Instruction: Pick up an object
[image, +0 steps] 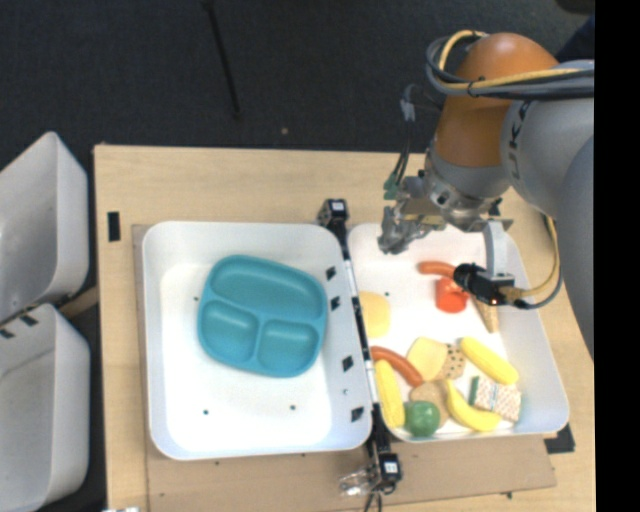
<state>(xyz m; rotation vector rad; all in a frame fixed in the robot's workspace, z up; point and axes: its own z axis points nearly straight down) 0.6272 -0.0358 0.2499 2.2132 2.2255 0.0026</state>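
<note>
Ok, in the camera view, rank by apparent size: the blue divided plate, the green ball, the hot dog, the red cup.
1. blue divided plate, by far the largest.
2. hot dog.
3. red cup and green ball look about alike; I can't rank them.

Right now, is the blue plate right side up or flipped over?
Right side up. The blue plastic divided plate lies flat in the left white bin, and its three sunken compartments face upward toward the camera.

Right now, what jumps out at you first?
The big turquoise divided plate lying alone in the left bin. Next, the colourful heap of toy food, bananas included, in the right bin's near end. Above that bin's far end hangs the gripper.
</note>
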